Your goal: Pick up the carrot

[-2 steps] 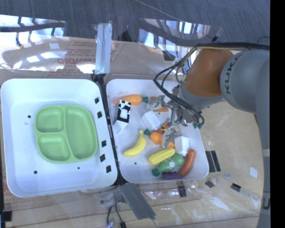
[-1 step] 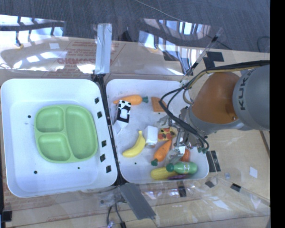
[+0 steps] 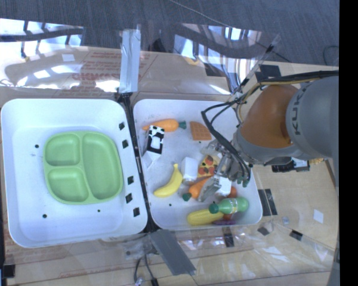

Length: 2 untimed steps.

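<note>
The end effector (image 3: 218, 183) hangs low over a carrot (image 3: 198, 187) near the front edge of the right bin (image 3: 167, 109), apparently in the approach step; whether it is released or clenched I cannot tell, and the next move calls for a centred grasp.

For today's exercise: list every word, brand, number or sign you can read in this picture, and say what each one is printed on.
"KU": large letters on the grey arm beside its orange band, cut off by the picture's edge.
Faint reddish print on the clear sheet behind the bins: too blurred to read.
Black-and-white pattern on the small carton in the right bin: no readable words.
</note>
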Motion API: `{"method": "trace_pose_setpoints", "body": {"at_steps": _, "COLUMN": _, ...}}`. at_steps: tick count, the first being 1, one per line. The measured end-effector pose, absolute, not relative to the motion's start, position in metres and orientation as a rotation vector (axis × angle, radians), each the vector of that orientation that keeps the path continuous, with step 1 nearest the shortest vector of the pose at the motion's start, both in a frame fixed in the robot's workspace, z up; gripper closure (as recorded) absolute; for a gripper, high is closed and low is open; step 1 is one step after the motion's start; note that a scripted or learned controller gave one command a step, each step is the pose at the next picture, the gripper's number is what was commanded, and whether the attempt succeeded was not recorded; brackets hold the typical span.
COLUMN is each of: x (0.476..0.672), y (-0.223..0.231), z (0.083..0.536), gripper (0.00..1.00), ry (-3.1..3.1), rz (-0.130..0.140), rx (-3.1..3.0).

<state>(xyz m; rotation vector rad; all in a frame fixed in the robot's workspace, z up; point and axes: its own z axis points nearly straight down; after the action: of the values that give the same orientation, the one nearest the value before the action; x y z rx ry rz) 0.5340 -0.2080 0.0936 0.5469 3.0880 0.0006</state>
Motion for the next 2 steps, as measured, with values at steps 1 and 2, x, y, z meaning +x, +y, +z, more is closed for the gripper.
{"method": "trace_pose_setpoints", "body": {"at_steps": 1, "x": 0.519, "y": -0.141, "z": 0.099, "gripper": 0.0, "ry": 3.117, "rz": 0.003, "rx": 0.41}}
{"method": "trace_pose_setpoints", "body": {"at_steps": 2, "x": 0.578, "y": -0.206, "z": 0.108, "gripper": 0.0, "ry": 3.081, "rz": -0.001, "rx": 0.603}}
